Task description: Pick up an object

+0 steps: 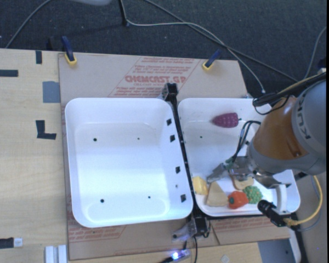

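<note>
White bins (77, 114), toys (238, 200) crowding near rim

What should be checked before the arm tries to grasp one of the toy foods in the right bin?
1. Gripper is above the right white bin: ok.
2. Targets are near: yellow piece, tan wedge, red tomato-like toy, green toy: ok.
3. Those toys are separated enough for a clean grasp: not ok, they are crowded.
4. Purple grape-like toy lies apart: ok.
5. Fingers open: cannot tell.
</note>
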### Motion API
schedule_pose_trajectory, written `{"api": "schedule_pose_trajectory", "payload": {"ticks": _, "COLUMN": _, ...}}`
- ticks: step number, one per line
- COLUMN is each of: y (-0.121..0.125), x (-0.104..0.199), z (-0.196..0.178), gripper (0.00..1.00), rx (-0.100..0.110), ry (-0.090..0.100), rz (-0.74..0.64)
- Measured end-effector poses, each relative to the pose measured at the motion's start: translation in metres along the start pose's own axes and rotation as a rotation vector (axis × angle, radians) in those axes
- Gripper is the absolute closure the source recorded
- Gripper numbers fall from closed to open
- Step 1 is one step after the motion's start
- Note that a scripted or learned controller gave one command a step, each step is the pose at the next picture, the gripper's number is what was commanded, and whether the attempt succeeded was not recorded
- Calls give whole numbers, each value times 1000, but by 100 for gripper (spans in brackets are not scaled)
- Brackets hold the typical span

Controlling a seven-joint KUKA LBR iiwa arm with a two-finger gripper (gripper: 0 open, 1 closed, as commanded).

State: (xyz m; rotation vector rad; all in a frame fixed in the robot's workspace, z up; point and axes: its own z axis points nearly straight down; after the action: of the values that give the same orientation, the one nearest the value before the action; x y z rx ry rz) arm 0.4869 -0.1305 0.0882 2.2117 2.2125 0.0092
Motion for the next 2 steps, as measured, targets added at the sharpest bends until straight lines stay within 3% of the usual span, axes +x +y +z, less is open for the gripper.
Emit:
{"api": "schedule_pose_trajectory", "payload": {"ticks": 1, "y": 1, "x": -1, "z": -10, "gripper": 100, "rx": -1, "ry": -4, "rz": 1}}
{"api": "schedule_pose_trajectory", "payload": {"ticks": 2, "y": 36, "x": 101, "z": -101, "gripper": 100, "rx": 5, "ry": 8, "rz": -13}}
